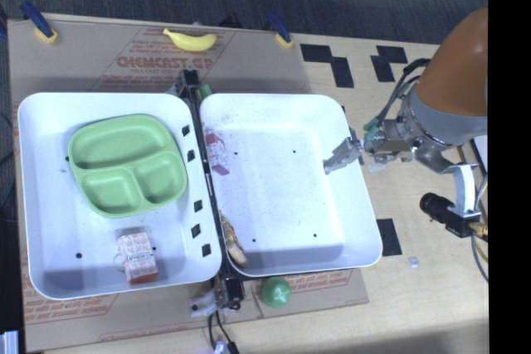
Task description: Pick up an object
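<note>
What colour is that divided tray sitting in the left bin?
Pale green. The divided tray shows clearly in the camera view, lying in the left bin.

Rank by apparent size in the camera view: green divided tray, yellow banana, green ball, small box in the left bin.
1. Green divided tray, by far the largest.
2. Yellow banana.
3. Small box, close to the banana in area, so that ranking is unsure.
4. Green ball, the smallest.

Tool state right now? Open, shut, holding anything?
Tool: cannot be told from this view. It sits over the right bin's right edge, with nothing visibly in it.
</note>
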Tool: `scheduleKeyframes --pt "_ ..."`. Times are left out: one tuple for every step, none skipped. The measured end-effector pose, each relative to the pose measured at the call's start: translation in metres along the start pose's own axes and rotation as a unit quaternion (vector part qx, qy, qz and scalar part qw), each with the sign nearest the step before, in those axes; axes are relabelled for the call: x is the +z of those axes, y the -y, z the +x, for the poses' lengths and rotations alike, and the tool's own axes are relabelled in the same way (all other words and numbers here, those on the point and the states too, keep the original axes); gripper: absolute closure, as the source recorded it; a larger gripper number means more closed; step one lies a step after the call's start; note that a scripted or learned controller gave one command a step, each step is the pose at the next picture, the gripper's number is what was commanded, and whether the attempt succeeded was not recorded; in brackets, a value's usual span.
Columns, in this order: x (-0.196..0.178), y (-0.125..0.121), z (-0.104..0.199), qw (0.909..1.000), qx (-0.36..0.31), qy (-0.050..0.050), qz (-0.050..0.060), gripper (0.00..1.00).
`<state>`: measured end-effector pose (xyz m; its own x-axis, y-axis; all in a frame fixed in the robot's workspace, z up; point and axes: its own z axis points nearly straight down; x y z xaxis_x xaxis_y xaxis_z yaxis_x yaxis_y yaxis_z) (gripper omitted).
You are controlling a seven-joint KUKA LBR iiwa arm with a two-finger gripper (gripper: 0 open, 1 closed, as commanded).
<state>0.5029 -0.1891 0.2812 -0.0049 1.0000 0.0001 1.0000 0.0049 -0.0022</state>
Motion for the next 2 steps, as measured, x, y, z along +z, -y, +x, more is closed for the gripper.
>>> scheduleKeyframes --pt "0.05 0.026 -0.022 1.0 -0.001 0.0 0.0 0.0" --pt "0.134 -0.061 -0.022 1.0 -0.001 0.0 0.001 0.0"
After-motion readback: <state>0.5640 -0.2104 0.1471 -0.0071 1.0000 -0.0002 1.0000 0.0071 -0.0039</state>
